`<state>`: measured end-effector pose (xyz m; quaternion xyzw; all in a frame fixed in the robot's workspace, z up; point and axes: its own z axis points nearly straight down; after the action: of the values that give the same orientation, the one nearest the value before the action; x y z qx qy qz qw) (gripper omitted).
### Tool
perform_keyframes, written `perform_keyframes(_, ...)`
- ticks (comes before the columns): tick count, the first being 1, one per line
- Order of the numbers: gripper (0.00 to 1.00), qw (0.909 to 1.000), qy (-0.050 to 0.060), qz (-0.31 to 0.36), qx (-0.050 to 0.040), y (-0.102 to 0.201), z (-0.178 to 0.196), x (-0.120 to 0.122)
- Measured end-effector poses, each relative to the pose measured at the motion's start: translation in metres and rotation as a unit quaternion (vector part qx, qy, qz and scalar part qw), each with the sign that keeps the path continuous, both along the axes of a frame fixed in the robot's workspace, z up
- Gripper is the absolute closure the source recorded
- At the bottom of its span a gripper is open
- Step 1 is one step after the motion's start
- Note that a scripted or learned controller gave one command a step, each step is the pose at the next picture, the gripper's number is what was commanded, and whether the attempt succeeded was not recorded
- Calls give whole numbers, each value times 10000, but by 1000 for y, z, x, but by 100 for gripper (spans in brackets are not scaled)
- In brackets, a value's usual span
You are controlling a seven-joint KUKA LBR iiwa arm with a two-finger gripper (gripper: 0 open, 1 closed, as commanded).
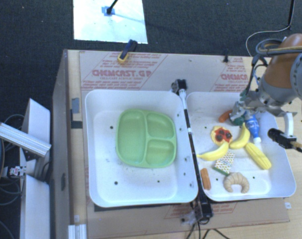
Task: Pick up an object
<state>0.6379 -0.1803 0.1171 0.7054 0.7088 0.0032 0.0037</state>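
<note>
Camera view, looking down at a slant on the bench, which carries two shallow white bins side by side.

Left bin: it holds one green divided plate with three compartments, lying flat near the bin's centre.

Right bin: it holds the loose objects. A blue-and-white bottle lies tilted in the upper part of the bin, its white cap end pointing down toward the corn. Just left of it lies a small orange piece. Below these sits a round pizza slice toy — yellow with red spots. Two bananas are present: one curves beside the bottle, the other lies below the pizza toy. A yellow corn cob rests to the right of them. A small checkered wedge lies under the lower banana, a tan croissant sits near the front wall, and an orange carrot-like piece lies close to the divider.

Arm: the grey arm with the orange band reaches in from the right. The gripper is low over the upper part of the right bin, right at the top end of the bottle. Whether the jaws are apart or together cannot be told from here.
</note>
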Motion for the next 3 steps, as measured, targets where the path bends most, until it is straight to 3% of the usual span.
perform_keyframes(1, 100, 10000, 27, 0, 0, 37, 69, -17)
perform_keyframes(2, 100, 10000, 40, -4, 6, 101, 90, -61)
perform_keyframes(3, 0, 10000, 40, -11, 4, 100, 90, -61)
